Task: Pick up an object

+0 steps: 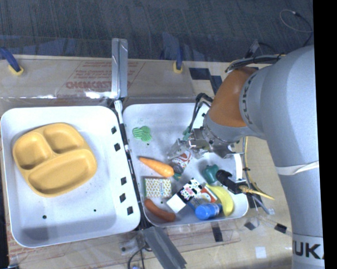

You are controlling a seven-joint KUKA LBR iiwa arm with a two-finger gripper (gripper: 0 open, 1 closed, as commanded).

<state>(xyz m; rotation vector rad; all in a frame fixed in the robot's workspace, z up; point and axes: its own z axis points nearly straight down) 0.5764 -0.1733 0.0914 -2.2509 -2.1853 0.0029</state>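
Note:
My gripper (183,151) is low in the right bin (156,112), just right of its middle, at the end of the grey arm with the orange band (229,100). It hangs over a small crumpled silver-and-red thing (179,157). Just left of it lies an orange carrot (157,166). A green piece (141,133) sits toward the bin's back left. Along the front lie a patterned square packet (158,187), a brown sausage (159,210), a black-and-white toy (189,190), a banana (224,199), a blue object (206,211) and a teal object (210,172).
The left bin (77,219) holds a yellow divided plate (53,158) in its back left part. A metal bar (119,69) stands between the bins at the back. The arm's body covers the right bin's right side.

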